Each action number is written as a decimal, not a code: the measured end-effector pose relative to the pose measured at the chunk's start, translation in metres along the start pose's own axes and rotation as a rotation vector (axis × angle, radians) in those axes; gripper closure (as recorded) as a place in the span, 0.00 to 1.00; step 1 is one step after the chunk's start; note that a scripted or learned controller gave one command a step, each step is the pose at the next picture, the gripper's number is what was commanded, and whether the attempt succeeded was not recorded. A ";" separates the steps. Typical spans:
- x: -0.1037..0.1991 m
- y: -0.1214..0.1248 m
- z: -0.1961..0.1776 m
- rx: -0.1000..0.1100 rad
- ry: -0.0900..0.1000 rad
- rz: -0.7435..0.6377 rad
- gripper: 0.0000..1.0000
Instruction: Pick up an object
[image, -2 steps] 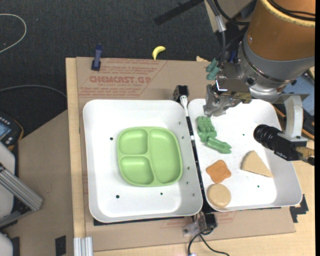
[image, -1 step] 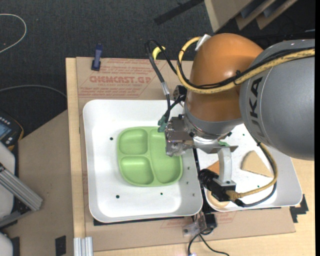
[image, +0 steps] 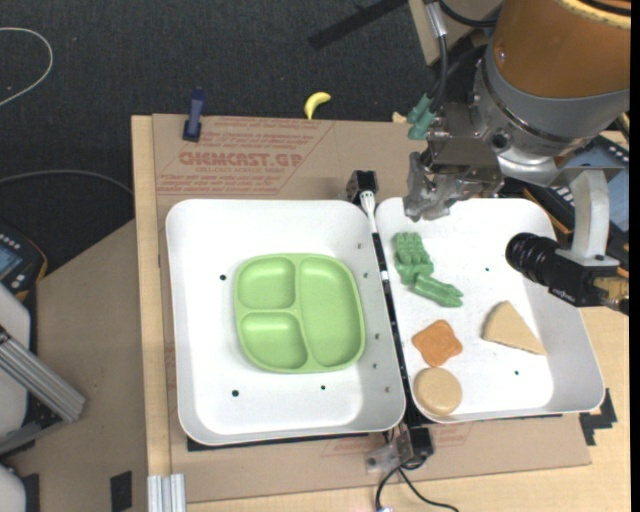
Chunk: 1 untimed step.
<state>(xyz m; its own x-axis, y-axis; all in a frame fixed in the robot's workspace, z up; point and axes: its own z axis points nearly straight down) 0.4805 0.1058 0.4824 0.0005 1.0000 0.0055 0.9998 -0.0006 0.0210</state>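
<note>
Green and moulded in plastic, a three-compartment plate (image: 298, 312) is lying flat in the left white bin (image: 200, 250), apparently as a drop spot. In the right white bin (image: 570, 370), a green ridged toy piece (image: 420, 270), an orange wafer (image: 437, 342), a tan round biscuit (image: 438, 390) and a beige wedge (image: 514, 328) are lying apart, leaving room to grasp each. Above that bin's far-left corner the gripper (image: 428, 205) is hovering over the green piece, holding nothing, its opening impossible to judge.

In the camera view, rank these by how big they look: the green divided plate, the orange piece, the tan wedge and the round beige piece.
1. Green divided plate, clearly largest.
2. Tan wedge.
3. Orange piece and round beige piece: these look about alike, so I won't rank them.
</note>
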 end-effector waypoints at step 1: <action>0.030 -0.006 0.147 0.036 -0.009 -0.002 1.00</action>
<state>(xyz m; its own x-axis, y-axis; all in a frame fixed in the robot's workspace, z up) 0.4774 0.1366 0.3358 -0.0013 1.0000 -0.0038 0.9999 0.0012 -0.0150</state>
